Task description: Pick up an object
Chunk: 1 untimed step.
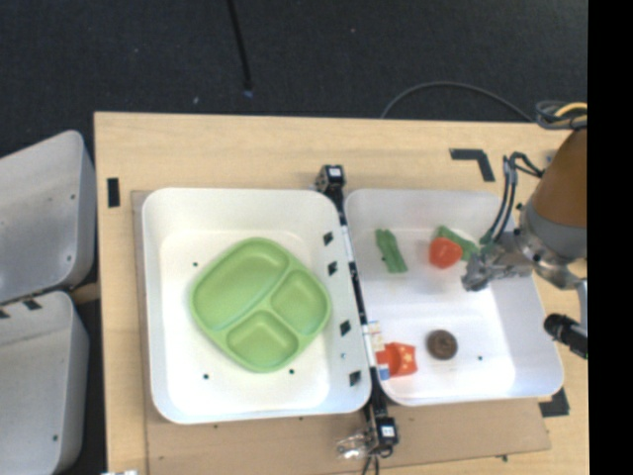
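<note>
Camera view: the end effector (479,270) is seen low in the right bin (495,384), just beside a red and green object (447,249). Whether it is open or closed cannot be told.

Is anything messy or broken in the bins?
Nothing looks spilled or broken. The green plate lies flat in the left bin, turned at a slant. The right bin holds a green piece, red tomato, brown disc and red carton.
</note>
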### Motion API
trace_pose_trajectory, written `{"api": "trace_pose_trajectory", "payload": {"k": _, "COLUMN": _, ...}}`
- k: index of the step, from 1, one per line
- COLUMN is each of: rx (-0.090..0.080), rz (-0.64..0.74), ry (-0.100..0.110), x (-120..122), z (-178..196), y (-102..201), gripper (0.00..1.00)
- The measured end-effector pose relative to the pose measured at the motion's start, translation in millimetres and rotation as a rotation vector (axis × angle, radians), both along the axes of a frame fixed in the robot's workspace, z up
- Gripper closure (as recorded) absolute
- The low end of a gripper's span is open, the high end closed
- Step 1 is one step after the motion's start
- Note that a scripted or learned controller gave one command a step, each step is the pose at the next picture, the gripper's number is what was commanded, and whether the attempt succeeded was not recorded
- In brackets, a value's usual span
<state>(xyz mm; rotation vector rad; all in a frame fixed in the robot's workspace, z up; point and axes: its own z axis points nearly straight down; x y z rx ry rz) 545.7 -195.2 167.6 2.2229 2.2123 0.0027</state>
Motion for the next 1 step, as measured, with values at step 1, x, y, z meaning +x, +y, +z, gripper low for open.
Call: {"api": "trace_pose_trajectory", "payload": {"k": 1, "rx": -0.001, "rz": 0.008, "ry": -0.003, "x": 10.7, "z": 58.0, "y": -5.0, "gripper": 1.0}}
